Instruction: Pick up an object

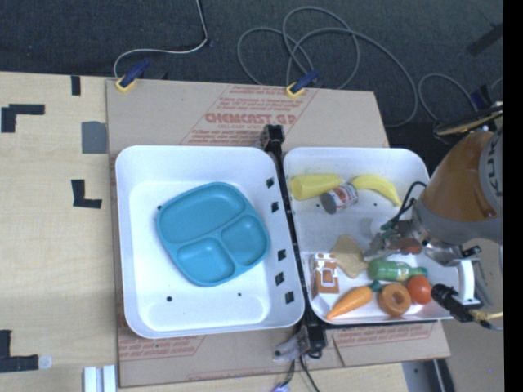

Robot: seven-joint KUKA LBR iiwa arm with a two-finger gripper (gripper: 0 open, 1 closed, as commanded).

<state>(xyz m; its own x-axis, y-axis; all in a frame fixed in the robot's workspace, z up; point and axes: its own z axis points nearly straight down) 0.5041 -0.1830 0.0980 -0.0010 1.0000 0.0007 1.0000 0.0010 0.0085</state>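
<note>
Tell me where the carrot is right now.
The carrot lies in the right bin, along its near edge, between the small orange-and-white box and the brown ring-shaped toy.

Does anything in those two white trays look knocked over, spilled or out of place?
Only slightly: the small can in the right bin lies on its side beside the banana. The blue plate sits askew in the left bin. Nothing looks spilled.

Grey robot arm with an orange band above the wrist, reaching in from the right edge and bent downward. Dark two-finger gripper low at its tip, pointing left, finger positions unclear.
</note>
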